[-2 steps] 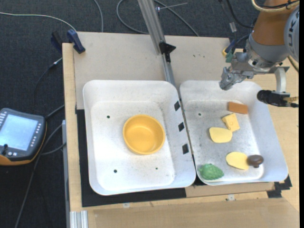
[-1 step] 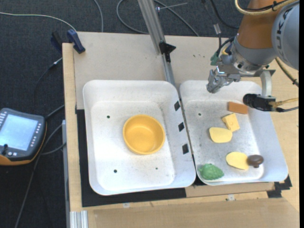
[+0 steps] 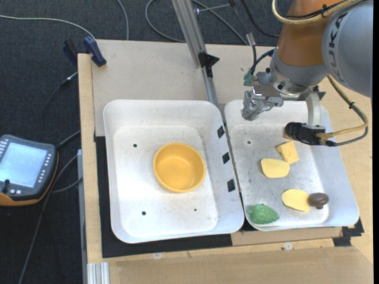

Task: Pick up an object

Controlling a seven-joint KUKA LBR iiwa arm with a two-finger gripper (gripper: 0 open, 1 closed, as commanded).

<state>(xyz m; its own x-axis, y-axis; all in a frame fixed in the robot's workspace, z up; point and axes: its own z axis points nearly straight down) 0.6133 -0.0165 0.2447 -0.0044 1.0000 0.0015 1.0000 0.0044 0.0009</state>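
The gripper [image 3: 253,109] hung over the far left corner of the right bin [image 3: 339,185]; whether it was open or closed could not be told, and nothing showed between its tips; the yellow pieces [image 3: 275,168] lay well apart toward the near side, with a green lump [image 3: 262,213] and brown piece [image 3: 318,200]; the left bin [image 3: 118,129] held a yellow bowl [image 3: 179,167].

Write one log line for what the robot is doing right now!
gripper: above right bin far end, holding nothing | right bin: yellow pieces, green lump | left bin: yellow bowl
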